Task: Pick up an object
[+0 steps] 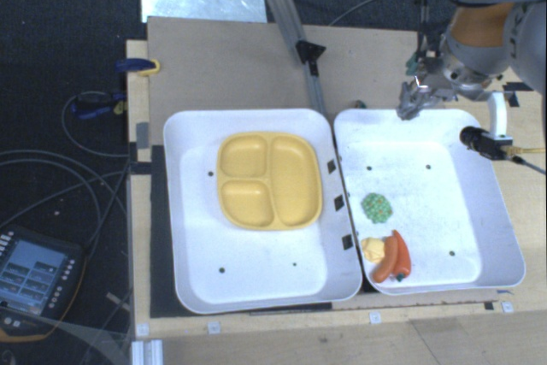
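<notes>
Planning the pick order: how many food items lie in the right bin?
3, all near its front-left corner: a green clump, a small yellow piece below it, and an orange-red piece touching the yellow one.

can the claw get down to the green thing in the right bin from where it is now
Probably yes. The claw hangs over the far rim of the right bin, and the green thing lies alone on bare floor, apart from the orange and yellow pieces nearer the front.
</notes>
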{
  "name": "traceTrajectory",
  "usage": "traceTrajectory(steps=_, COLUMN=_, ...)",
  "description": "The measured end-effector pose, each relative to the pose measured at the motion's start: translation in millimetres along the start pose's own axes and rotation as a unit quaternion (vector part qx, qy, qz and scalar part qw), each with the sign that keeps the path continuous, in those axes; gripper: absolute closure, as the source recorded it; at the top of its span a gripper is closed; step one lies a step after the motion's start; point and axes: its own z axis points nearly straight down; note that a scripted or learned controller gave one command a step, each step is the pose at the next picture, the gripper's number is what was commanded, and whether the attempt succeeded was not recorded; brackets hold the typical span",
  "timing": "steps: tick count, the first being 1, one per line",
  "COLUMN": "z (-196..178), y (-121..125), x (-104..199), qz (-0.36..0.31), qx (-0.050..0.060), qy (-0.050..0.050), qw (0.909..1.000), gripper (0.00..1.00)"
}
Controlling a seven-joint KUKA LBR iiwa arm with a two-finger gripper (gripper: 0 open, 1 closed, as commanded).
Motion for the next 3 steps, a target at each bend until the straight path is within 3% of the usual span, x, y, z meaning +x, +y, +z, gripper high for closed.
traceTrajectory(steps=3, z=-16, y=-49, x=149, qz=-0.001, qx=0.0, qy=0.001, qw=1.0, gripper=1.0)
